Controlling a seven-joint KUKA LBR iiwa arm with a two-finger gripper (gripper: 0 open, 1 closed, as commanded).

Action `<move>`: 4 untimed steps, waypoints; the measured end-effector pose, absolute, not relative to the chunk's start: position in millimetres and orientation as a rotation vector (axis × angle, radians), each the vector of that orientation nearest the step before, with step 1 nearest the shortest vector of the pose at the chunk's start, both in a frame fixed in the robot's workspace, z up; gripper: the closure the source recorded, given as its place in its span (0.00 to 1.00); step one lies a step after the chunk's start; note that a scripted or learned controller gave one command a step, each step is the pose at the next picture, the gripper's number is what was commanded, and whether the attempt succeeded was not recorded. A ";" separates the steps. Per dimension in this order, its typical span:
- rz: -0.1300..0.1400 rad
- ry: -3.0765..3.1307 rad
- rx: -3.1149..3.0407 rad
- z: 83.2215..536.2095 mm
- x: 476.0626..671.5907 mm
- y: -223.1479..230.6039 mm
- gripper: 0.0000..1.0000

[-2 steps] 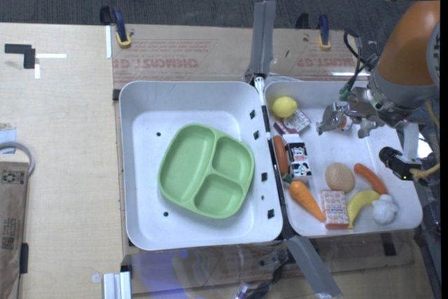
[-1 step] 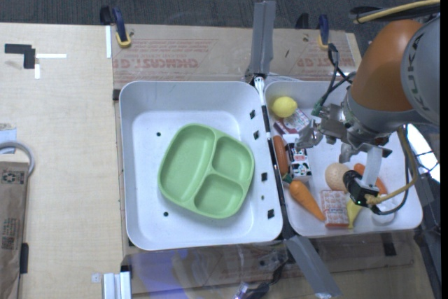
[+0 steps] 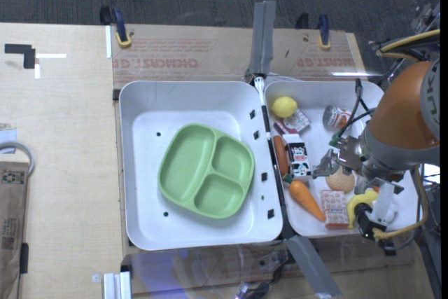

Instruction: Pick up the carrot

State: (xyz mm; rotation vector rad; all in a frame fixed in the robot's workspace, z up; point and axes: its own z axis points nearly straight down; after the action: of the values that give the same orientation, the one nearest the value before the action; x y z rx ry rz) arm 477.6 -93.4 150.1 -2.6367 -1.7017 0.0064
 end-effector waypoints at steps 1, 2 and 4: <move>0.005 -1.748 -2.606 90.1 503.8 -140.7 0.00; 0.005 -2.207 -2.230 92.1 510.5 -92.3 0.00; 0.002 -2.283 -2.157 190.6 478.4 -17.3 0.00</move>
State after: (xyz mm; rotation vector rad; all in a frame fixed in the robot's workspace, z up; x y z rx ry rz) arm 478.4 -17.3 190.6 -2.1571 -2.2833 0.0022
